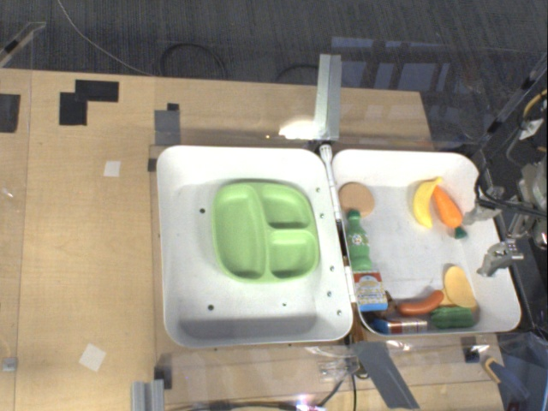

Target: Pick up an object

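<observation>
Gripper [501, 242] at the right bin's [390, 161] outer edge, touching no object, finger state impossible to tell; inside that bin lie a carrot [446, 207] against a banana [423, 204], with a green bottle [357, 247] along its left wall.

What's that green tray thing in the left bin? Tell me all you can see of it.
The green tray is a pale lime divided plate, plastic-looking, with rounded corners and three hollows: one long one on its left and two smaller ones on its right. It lies flat, open side up, slightly turned, near the middle of the left bin. Nothing lies in it.
</observation>
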### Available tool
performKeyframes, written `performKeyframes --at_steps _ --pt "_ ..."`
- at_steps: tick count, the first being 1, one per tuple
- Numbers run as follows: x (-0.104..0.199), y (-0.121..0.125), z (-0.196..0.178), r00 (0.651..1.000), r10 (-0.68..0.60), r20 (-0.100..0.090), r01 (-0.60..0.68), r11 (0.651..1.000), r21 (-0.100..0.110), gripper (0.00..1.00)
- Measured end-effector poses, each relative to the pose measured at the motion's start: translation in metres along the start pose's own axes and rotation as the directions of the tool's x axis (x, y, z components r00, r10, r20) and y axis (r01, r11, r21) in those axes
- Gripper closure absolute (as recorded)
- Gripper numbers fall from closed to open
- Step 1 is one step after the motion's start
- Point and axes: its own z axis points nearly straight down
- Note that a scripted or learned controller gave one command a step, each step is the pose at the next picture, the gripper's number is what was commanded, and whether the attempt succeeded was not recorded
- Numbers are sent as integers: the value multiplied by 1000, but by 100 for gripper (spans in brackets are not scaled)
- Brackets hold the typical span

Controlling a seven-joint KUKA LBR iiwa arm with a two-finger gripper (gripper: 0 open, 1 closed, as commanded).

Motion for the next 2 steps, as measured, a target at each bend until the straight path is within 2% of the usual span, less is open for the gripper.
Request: performKeyframes --at_steps 1,2 --pt "-79 -9 156 982 189 7 -189 982 0 0" --pt "10 -11 158 981 196 4 -196 981 1 0"
